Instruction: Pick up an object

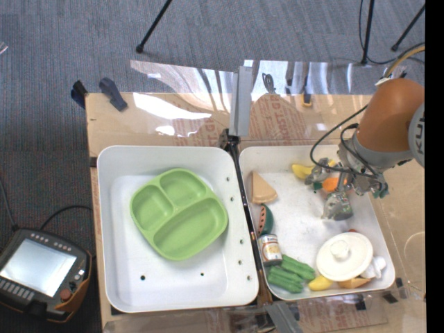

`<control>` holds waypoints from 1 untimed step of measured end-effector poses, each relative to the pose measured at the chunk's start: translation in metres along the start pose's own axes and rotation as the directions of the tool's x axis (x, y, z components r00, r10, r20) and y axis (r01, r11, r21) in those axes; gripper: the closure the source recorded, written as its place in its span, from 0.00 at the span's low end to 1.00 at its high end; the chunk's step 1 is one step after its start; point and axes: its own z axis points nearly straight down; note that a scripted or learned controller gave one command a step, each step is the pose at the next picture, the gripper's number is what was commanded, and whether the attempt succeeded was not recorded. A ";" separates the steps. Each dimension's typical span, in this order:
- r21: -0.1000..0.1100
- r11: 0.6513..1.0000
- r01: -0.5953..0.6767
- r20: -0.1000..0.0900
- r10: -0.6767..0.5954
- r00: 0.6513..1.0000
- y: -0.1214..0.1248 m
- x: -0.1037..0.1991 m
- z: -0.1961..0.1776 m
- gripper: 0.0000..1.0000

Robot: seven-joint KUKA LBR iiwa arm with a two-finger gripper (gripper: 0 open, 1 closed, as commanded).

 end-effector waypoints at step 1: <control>-0.001 0.988 0.152 0.000 -0.152 0.988 0.004 0.001 0.000 0.00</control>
